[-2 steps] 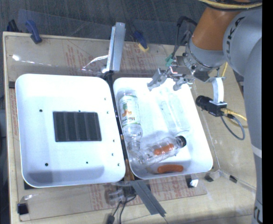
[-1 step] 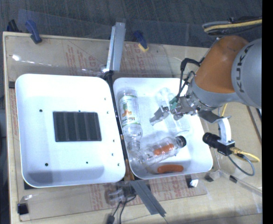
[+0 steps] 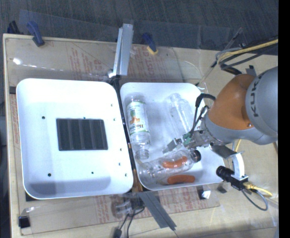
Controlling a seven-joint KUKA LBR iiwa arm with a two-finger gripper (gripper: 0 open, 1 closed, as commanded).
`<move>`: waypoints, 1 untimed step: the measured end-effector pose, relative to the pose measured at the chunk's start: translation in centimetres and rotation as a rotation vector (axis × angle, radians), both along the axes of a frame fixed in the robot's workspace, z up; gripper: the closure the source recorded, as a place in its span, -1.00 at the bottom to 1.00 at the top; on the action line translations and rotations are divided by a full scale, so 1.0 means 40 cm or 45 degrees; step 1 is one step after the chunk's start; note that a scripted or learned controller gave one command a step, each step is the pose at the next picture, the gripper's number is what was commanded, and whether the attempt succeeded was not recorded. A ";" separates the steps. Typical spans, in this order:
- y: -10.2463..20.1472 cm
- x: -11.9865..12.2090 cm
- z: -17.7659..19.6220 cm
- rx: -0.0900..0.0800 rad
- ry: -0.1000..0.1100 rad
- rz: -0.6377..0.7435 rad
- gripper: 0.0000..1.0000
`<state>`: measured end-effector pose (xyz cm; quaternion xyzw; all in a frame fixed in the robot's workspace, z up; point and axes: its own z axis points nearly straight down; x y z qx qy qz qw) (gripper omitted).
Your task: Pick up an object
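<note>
Reaching down into the right bin [image 3: 155, 90], the end effector [image 3: 184, 144] sits low over a crowded patch near the front right corner, and whether it is spread or closed I cannot tell, nor whether it has hold of anything; the wrist and cabling hide that part.

The main risk I judge from this pose is a slip. Beneath and just beside the end effector lie 2 clear plastic bottles: one [image 3: 180, 112] angled along the bin's right half, the other [image 3: 160, 166] lying across the front with something orange inside it. Clear, rounded, light plastic gives little purchase, so a bottle may roll or squirt sideways when squeezed. A second risk is catching 2 things at once, since the front bottle touches or nearly touches its neighbours and an orange, sausage-shaped piece [image 3: 181, 179] lies just beside it against the front wall. The wall itself is close, which may block a descent there.

A third bottle [image 3: 137, 125], clear with a white, green and orange label, lies lengthwise along the bin's left wall, apart from the end effector, with room on its right side.

The left bin [image 3: 31, 133] holds only a dark ribbed panel [image 3: 81, 134] in its floor. Both bins rest on the desk [image 3: 184, 205].
</note>
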<state>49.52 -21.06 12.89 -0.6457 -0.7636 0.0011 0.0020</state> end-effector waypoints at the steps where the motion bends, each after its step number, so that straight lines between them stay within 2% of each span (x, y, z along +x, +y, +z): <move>1: 0.005 -0.002 -0.024 -0.005 -0.025 0.149 -1.00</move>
